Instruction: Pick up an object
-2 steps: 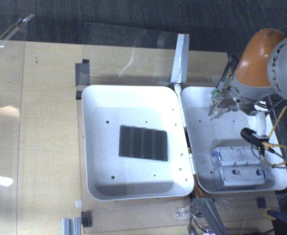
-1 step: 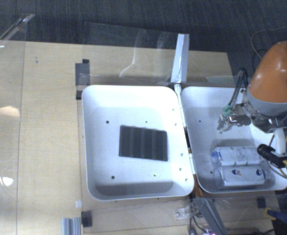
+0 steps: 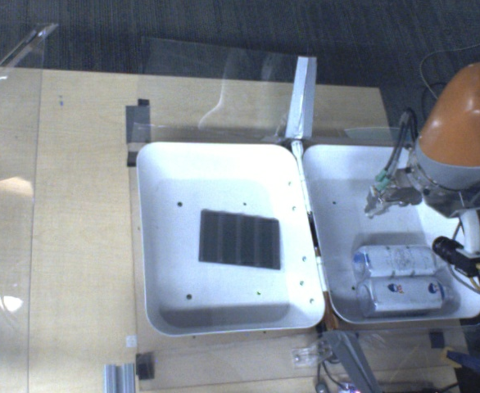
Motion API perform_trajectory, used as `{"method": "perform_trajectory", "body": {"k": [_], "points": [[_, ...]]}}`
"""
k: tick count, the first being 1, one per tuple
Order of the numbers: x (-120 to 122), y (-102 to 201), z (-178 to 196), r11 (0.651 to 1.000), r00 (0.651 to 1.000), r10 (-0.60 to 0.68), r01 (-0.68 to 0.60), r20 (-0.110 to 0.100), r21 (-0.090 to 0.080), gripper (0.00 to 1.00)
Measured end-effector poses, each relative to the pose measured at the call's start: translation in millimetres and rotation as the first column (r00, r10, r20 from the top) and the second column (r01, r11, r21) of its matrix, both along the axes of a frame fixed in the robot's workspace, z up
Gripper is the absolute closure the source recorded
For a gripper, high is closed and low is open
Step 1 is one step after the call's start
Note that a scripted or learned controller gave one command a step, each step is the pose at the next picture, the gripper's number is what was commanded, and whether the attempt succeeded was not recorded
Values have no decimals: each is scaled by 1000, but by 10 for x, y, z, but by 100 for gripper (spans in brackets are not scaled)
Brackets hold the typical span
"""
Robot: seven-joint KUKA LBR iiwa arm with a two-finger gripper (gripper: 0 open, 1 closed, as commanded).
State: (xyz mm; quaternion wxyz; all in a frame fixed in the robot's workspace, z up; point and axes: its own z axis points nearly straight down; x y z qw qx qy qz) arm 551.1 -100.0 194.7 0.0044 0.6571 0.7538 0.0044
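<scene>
Two clear plastic bottles lie side by side at right bin's near end: light, slippery, crushable; grip mid-body across the width. Gripper hovers above; jaw state unclear.

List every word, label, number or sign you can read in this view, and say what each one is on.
Nothing can be read.
Upper bottle in the right bin: faint grey print on its label, too blurred to read.
Lower bottle: small red and dark marks, too small to read.
Dark ridged pad in the left bin: bears no text.
</scene>
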Motion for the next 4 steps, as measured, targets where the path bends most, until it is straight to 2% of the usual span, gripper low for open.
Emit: {"method": "perform_trajectory", "body": {"k": [1, 2, 3, 4], "points": [[0, 0, 0, 1000, 1000, 0, 0, 0, 0, 0], [208, -34, -53, 1000, 1000, 28, -28, -6, 0, 0], [-19, -320, -1054, 956, 956, 292, -292, -1, -5, 0], [451, 29, -1058, 975, 975, 221, -221, 1, -3, 0]]}}
